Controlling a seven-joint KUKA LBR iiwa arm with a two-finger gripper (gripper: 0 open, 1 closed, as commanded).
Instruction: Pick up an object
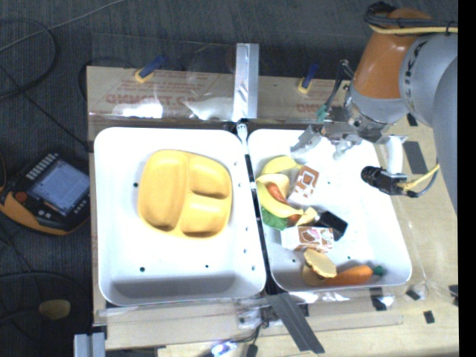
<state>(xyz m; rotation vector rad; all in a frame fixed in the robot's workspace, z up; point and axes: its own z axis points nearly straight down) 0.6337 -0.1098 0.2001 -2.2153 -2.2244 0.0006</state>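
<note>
The right bin (387, 222) holds a heap of toy items. Among them are a yellow banana-shaped piece (275, 166), a small white and brown carton (304, 183), a green piece (272, 219), a black block (332, 222), a printed little box (315, 237), a tan slice (320, 262) and an orange carrot (346, 275). My gripper (325, 144) hangs over the bin's far part, just beyond the carton. It is open, its two grey fingers (304, 141) spread, and nothing sits between them.
A yellow divided plate (184, 192) lies in the left bin (119, 266). The ridge between the bins (253, 199) runs beside the heap. A black cylinder with a cable (379, 177) juts from the wrist over the right bin's far right.
</note>
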